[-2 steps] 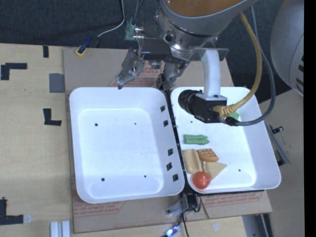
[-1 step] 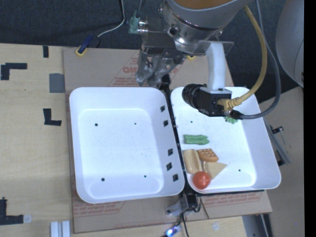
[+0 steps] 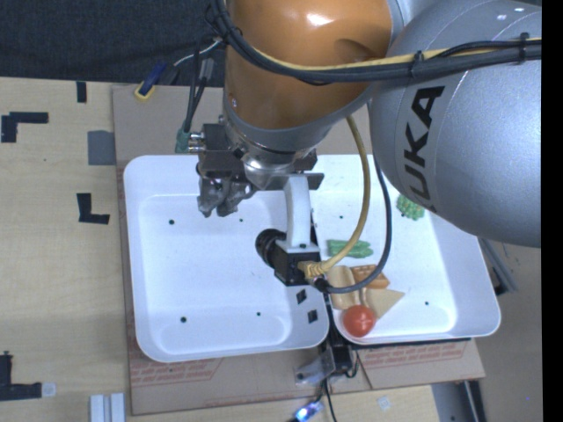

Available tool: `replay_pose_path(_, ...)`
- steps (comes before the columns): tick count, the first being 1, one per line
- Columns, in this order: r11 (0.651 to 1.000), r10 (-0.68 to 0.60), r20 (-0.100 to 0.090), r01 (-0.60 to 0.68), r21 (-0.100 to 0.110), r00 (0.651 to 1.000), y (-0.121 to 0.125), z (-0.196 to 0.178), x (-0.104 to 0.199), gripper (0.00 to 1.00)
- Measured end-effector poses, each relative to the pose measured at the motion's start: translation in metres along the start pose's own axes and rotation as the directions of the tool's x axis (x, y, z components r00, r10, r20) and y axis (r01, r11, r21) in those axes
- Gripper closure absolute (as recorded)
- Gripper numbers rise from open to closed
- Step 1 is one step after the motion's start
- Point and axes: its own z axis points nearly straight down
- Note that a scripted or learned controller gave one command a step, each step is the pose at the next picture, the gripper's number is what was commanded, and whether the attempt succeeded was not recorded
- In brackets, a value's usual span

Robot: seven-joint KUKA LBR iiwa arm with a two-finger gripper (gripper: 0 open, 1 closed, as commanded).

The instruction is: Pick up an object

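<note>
Where the grey arm (image 3: 466, 104) with its orange band (image 3: 303, 42) reaches in from the right, its bulk covers much of the upper half of the scene, and the gripper (image 3: 220, 202) hangs over the upper part of the left bin (image 3: 149, 262). The dark fingers (image 3: 211, 199) sit close together above the bin floor, but whether they are parted or closed cannot be told from this angle; nothing is seen between them. Below the wrist a white bracket (image 3: 299, 214) runs down to a black cylindrical fitting (image 3: 277, 253), which lies over the divide between the two bins. The right bin (image 3: 457, 288) holds the objects, all well apart from the gripper: a red ball (image 3: 358, 321) near its lower left corner, a pale tan wedge (image 3: 383, 300) just above and beside the ball, an orange-tan piece (image 3: 356, 279) touching the wedge, a green and yellow item (image 3: 350, 251) above that, and a small green object (image 3: 410, 207) near the upper edge, partly hidden by the arm. Both bins rest on a cardboard sheet (image 3: 167, 376) laid over the wooden bench (image 3: 53, 288).
</note>
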Motion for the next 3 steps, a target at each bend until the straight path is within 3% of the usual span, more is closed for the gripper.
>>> replay_pose_path(1, 1.0, 0.002, -0.001, -0.002, -0.003, 1.0, 0.002, 0.121, 0.0, 1.0)
replay_pose_path(2, 1.0, 0.003, -0.006, -0.003, -0.014, 1.0, 0.017, 0.33, 0.001, 1.0)
replay_pose_path(3, 1.0, 0.011, -0.008, -0.011, -0.025, 1.0, 0.006, 0.185, -0.088, 1.0)
